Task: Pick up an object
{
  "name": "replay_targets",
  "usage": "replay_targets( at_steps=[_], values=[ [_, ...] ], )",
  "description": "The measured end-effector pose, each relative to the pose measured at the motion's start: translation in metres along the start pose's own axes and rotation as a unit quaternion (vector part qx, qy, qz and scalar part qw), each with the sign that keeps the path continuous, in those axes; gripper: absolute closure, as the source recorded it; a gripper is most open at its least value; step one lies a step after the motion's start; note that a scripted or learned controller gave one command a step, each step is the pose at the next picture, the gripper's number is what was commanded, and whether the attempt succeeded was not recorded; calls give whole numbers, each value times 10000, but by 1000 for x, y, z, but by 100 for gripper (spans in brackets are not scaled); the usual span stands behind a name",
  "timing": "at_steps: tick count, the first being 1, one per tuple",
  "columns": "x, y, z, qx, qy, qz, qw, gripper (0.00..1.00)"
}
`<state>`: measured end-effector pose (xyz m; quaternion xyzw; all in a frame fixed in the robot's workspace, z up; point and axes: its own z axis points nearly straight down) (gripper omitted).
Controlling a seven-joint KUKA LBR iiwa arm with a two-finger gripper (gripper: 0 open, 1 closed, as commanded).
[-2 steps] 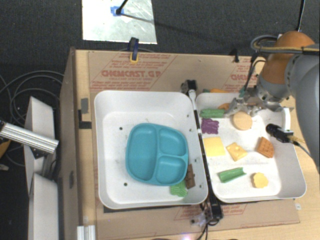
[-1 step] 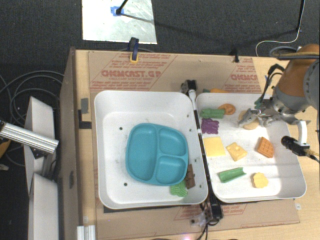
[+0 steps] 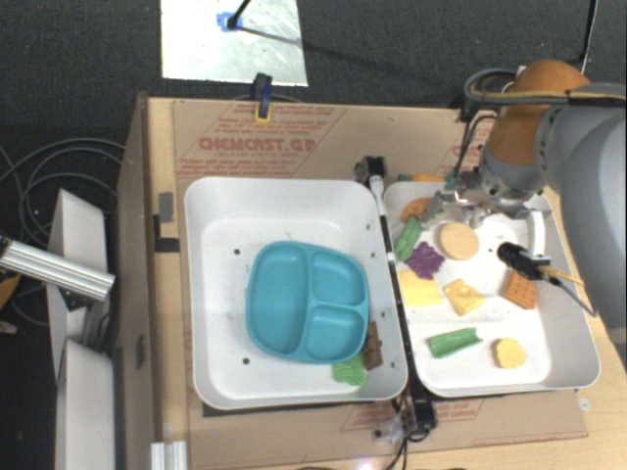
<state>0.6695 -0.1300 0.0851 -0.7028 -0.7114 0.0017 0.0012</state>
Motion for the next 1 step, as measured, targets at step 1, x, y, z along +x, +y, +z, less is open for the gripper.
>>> replay_targets(
  at_steps=[1],
  values=[
    [1, -23, -41, -32, 4, 56, 10000, 0]
  ],
)
